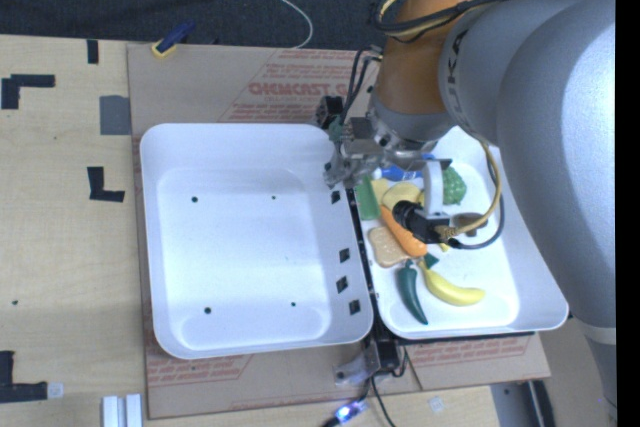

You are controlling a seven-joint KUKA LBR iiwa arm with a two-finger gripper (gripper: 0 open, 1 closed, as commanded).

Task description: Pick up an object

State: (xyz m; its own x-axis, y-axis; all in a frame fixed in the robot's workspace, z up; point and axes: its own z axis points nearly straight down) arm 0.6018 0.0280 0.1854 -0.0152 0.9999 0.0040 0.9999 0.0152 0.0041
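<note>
Centre frame, over the seam between the two bins: claw (345,163), on the grey arm (540,95) that reaches in from the right edge, with the orange band (420,45) just above the wrist. Claw apart or together: cannot tell, wrist hardware covers it from this angle.

Pickable items all sit in the right bin (530,300), bunched in its left half, just right of and below the claw:
- yellow banana (455,292), lower middle
- dark green chili pepper (412,295) just left of the banana
- orange carrot (403,233) above the pepper, lying diagonally
- tan bread slice (383,245) against the carrot's left side
- long green piece (365,200) along the bin's left wall
- pale yellow item (398,193) and green lump (455,185) further up, partly under the wrist, type unclear

Left bin (160,215) sits lower left of the claw. Both bins rest on a cardboard sheet (290,85) on the bench (60,245).
</note>
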